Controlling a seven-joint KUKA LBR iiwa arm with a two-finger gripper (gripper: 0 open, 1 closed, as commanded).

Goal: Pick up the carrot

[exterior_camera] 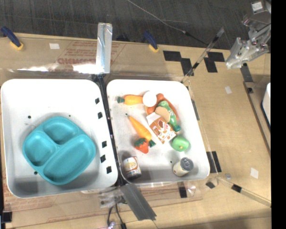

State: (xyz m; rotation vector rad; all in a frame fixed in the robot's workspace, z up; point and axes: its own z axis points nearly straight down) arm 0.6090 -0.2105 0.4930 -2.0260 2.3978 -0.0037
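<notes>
The carrot (137, 126) is a long orange toy vegetable lying slantwise in the middle of the right bin (195, 128), with its green top toward the lower right. A small red fruit (142, 147) touches that green end. A white and orange snack packet (161, 129) lies right beside it.
The right bin also holds a shorter orange vegetable with a green stub (131, 99), a white ball (149, 98), a bun-like toy (165, 109), a green apple (180, 143) and two small cans (131, 167) (183, 166). In the left bin (9, 104) is a teal divided plate (59, 149). A metal fixture (248, 46) stands at the top right.
</notes>
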